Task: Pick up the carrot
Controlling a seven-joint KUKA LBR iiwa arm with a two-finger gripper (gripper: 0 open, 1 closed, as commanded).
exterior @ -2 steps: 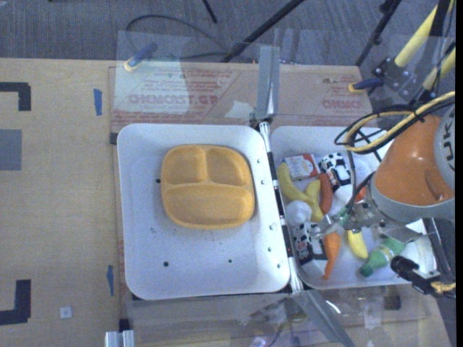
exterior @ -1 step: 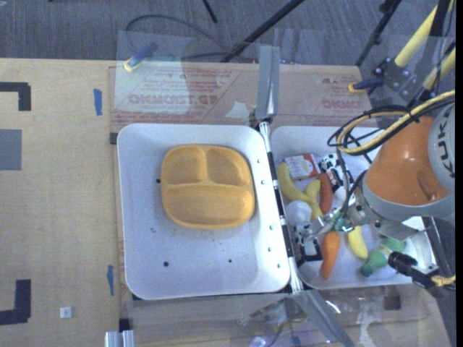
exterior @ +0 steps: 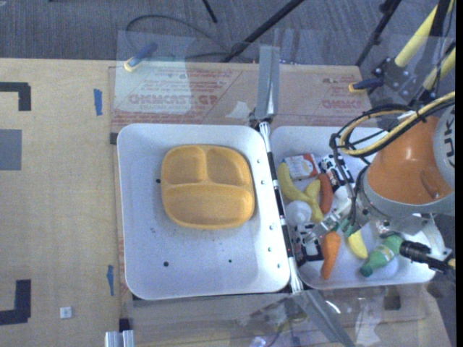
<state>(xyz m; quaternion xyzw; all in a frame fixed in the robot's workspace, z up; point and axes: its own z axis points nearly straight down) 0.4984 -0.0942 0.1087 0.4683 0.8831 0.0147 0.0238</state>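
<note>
Currently arm is hovering over the right bin [exterior: 427, 270], approach step; pincer [exterior: 346, 219] state: cannot tell. Carrot [exterior: 330, 253] is lying at its 6 o'clock, so next move needs descent there.

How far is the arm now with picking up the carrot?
Done: the arm has reached over the right bin, where the carrot lies. In hand: nothing clear; the carrot rests on the bin floor beside a green bottle and a banana. Left: gripping and lifting it. The yellow plate sits in the left bin.
</note>
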